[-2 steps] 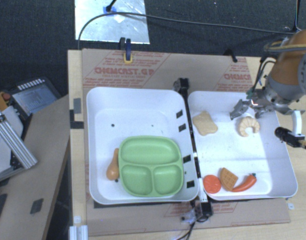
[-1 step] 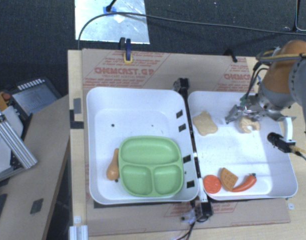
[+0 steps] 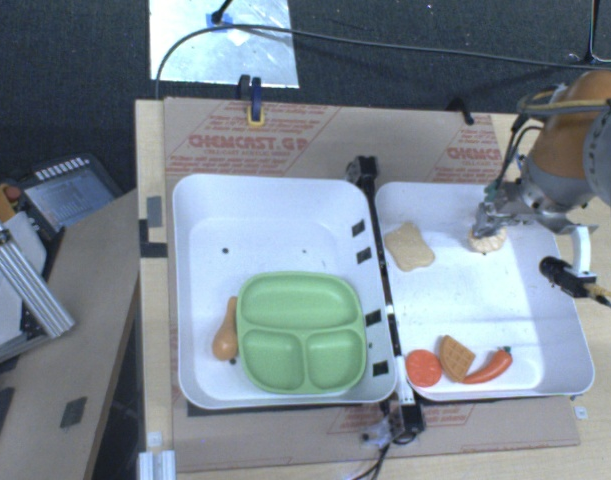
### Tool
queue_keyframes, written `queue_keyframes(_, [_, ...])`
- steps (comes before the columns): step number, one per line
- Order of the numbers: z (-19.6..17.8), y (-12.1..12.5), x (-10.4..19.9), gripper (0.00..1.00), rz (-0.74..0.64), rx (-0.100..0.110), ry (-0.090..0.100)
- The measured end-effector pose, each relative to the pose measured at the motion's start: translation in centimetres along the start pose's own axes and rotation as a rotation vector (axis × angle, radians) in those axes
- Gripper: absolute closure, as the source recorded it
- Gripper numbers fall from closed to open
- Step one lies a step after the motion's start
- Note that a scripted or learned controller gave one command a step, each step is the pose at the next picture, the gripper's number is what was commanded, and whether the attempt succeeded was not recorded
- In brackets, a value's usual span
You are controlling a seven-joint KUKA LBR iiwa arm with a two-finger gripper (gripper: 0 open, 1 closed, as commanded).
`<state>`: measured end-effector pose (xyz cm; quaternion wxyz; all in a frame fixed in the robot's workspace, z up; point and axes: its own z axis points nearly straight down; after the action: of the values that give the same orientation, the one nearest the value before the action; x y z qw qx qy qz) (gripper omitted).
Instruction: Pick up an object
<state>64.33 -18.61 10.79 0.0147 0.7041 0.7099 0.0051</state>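
Overhead, arm bent down from right, gripper (image 3: 490,230) lowered onto pale object (image 3: 490,241), grasp state indiscernible

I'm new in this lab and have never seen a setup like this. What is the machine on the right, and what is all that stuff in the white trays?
One camera looks down from above. The grey and orange robot arm reaches in from the right; its gripper sits low over a small pale item in the right bin. That bin also contains a tan bread-shaped piece, a red round piece, a waffle-like piece and a chili pepper. The left bin contains a green divided plate and a tan drumstick-like toy.
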Motion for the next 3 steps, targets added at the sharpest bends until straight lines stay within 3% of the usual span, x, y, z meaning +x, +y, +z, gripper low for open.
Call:
queue_keyframes(1, [-4.7, -0.2, 0.4, 1.0, 0.003, 0.023, 0.013])
queue_keyframes(3, [-15.9, 0.4, -0.4, 1.0, 0.002, 0.02, 0.011])
